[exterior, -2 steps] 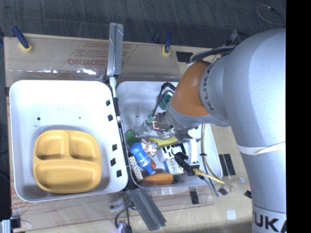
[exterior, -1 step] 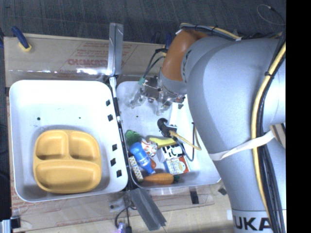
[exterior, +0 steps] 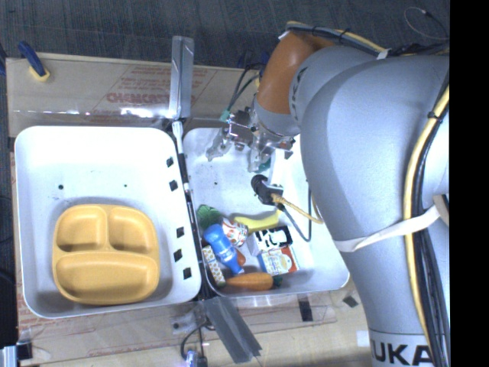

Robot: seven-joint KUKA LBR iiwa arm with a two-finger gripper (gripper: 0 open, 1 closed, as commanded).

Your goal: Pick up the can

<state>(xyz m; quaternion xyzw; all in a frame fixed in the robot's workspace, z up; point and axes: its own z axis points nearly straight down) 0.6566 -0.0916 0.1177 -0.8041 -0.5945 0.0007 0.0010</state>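
The can [exterior: 220, 246] is blue with a lighter top and lies tilted in the near left part of the right bin [exterior: 200, 165], packed among other items. My gripper [exterior: 237, 154] hangs over the far end of that bin, well beyond the can. It is open, its two metal fingers [exterior: 217, 148] spread, and only bare white bin floor shows between them. The grey arm with its orange band covers the bin's right side.
Around the can lie a green item [exterior: 208, 215], a banana [exterior: 257, 221], a black-and-white carton [exterior: 273, 238], a small juice box [exterior: 276, 262] and an orange carrot-like piece [exterior: 248, 282]. The left bin [exterior: 46, 153] holds a yellow divided tray [exterior: 105, 251]. A cable [exterior: 294, 212] dangles by the gripper.
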